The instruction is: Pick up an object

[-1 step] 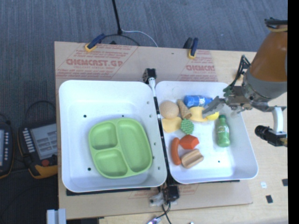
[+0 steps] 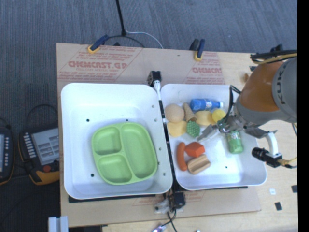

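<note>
The right bin holds several toy foods. Among them are a tan roll, a blue bottle, a yellow lemon, a green knobbly piece, a red piece, an orange sausage, a hot dog bun and a green bottle. My gripper is low in this bin, reaching in from the right. Its tip sits just right of the green knobbly piece and above the red piece, with the green bottle close beside the wrist. Nothing visibly held.
The left bin holds a green divided plate. A black clamp sits at the far end of the wall between the bins. The arm's grey and orange body hangs over the right bin's right side.
</note>
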You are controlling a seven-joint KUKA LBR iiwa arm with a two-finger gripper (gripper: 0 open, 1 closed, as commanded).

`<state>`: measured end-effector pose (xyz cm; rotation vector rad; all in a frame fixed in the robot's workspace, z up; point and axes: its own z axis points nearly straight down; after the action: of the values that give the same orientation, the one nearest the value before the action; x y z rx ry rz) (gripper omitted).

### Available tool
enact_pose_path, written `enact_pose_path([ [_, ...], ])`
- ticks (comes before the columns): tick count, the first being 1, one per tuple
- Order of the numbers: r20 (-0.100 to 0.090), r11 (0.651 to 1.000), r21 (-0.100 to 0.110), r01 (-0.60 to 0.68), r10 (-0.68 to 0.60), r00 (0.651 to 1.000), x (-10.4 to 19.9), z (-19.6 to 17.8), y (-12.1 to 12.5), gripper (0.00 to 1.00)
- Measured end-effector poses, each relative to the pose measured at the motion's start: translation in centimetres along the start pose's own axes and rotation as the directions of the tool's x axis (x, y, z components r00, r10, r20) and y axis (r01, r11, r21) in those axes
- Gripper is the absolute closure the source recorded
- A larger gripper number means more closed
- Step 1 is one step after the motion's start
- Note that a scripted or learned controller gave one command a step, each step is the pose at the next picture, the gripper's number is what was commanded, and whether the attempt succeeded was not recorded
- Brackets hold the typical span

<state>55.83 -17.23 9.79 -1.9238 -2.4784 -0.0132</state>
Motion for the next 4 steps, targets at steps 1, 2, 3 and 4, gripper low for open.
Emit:
enact_pose_path([
  [1,0.017,0.957,-0.01,0.289,-0.289,0.957,-3.8,0.6,-3.4,0.0],
  [2,0.031,0.739,0.004,0.674,-0.674,0.739,0.7,0.6,-5.3,0.0],
  [3,0.015,0.623,0.007,0.782,-0.782,0.622,-5.3,0.6,-0.1,0.0],
  [4,0.019,-0.074,0.004,0.997,-0.997,-0.074,-4.2,0.6,-1.0,0.0],
])
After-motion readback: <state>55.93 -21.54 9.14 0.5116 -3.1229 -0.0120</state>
